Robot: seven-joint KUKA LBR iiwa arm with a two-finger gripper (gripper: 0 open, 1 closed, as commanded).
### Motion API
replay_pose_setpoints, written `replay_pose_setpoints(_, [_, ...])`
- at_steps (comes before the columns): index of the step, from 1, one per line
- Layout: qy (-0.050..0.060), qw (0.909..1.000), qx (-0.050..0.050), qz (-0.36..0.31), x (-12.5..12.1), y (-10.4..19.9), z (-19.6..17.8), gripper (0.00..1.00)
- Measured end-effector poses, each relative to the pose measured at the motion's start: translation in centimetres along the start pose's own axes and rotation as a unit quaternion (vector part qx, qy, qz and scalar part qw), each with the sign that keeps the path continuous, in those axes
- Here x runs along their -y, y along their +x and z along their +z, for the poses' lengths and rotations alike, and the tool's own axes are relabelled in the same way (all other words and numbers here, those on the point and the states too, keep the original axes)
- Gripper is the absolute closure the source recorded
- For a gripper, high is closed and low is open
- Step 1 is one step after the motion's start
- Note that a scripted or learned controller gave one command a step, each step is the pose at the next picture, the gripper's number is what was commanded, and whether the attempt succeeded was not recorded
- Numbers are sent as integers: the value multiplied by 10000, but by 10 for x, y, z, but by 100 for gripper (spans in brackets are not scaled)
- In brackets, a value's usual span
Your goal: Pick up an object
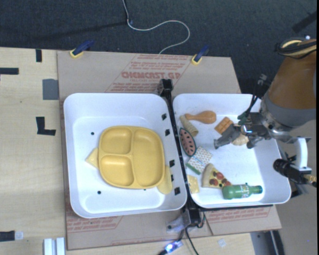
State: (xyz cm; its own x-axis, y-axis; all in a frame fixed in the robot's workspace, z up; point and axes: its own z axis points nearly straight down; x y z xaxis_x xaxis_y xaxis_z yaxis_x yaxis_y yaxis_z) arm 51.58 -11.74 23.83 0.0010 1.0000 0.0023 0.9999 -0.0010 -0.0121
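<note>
My gripper [229,137] hangs over the middle of the right bin [266,163], with the arm coming in from the right. An orange cracker-like piece [223,125] lies just left of and behind it, close to its tip. Farther back lies a tan drumstick [201,117]. Along the bin's left side lie a corn-like piece [189,125], a dark red oval [187,141] and a checkered sandwich piece [199,157]. A pizza slice [215,178] and a green bottle [242,191] lie near the front wall. I see nothing held in the gripper.
The left bin [80,142] holds a yellow divided plate [132,156] with a yellow piece under its edges. A small yellow wedge [193,184] sits at the right bin's front left corner. Bare white floor shows at that bin's right side.
</note>
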Motion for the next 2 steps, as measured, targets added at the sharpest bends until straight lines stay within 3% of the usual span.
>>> replay_pose_setpoints(1, [-52,10000,9,-13,-2,0,-5,0])
replay_pose_setpoints(2, [-23,10000,8,-2,-3,-10,48,0])
